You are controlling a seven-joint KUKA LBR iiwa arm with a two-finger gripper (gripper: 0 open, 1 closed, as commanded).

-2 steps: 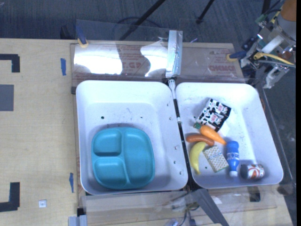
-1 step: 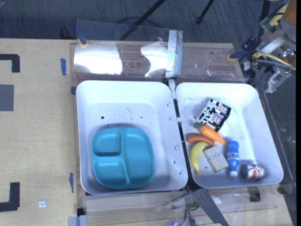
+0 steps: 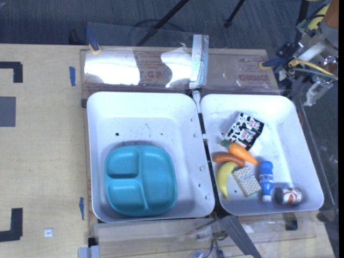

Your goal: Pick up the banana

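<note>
The yellow banana [image 3: 223,179] lies in the right bin [image 3: 301,144], near its front left corner, curved and pointing toward the front. An orange carrot [image 3: 237,153] rests just behind it and a speckled tan block [image 3: 247,182] touches its right side. My gripper [image 3: 315,89] hangs above the right bin's far right corner, well away from the banana and above the bin's rim. Cables and the wrist crowd around it.
In the right bin there are also a black-and-white patterned carton [image 3: 244,129], a blue bottle [image 3: 265,179] and a small can [image 3: 289,196]. A teal divided plate [image 3: 141,179] sits in the left bin [image 3: 102,122]. A clear panel [image 3: 145,63] stands behind the bins.
</note>
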